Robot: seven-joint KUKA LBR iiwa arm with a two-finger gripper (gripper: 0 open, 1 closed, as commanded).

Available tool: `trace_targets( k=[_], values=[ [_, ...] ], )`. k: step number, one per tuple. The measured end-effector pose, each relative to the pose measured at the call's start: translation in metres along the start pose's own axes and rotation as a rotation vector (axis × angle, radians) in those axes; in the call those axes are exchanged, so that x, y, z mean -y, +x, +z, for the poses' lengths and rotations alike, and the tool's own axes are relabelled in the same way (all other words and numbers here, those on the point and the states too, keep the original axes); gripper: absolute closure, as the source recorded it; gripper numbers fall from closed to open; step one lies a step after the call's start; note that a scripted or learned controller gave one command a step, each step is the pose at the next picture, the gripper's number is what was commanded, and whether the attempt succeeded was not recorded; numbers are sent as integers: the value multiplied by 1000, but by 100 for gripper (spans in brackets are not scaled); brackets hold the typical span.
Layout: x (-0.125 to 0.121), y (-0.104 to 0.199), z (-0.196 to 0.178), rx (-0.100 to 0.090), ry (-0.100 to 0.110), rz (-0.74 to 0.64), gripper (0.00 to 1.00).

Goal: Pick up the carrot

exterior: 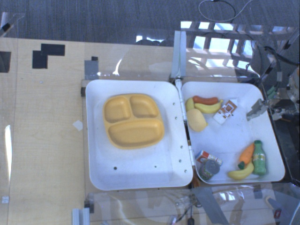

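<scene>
The carrot [247,154], orange with a green stub at its lower end, lies tilted in the front right corner of the right bin [225,137]. It rests against a green bottle [259,159] on its right and a yellow banana [240,172] just below. My gripper [257,109] hangs over the bin's right rim, well behind the carrot and apart from it. Nothing shows held in it.
At the back of the right bin are a red sausage [205,99], a second banana [209,108], a pale yellow fruit [197,120] and a small white carton [225,112]. A tin can [209,168] lies front left. The left bin [98,168] holds a yellow divided plate [133,121].
</scene>
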State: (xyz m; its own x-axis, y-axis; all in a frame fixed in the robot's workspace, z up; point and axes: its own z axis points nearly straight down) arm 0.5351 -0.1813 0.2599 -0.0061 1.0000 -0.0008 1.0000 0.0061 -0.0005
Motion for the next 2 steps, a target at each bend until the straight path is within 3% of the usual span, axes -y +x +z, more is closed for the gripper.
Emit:
trace_targets(
  k=[1,2],
  values=[
    [39,-3,-48,2,-4,-260,0],
    [46,-10,69,-1,-1,-486,0]
  ],
)
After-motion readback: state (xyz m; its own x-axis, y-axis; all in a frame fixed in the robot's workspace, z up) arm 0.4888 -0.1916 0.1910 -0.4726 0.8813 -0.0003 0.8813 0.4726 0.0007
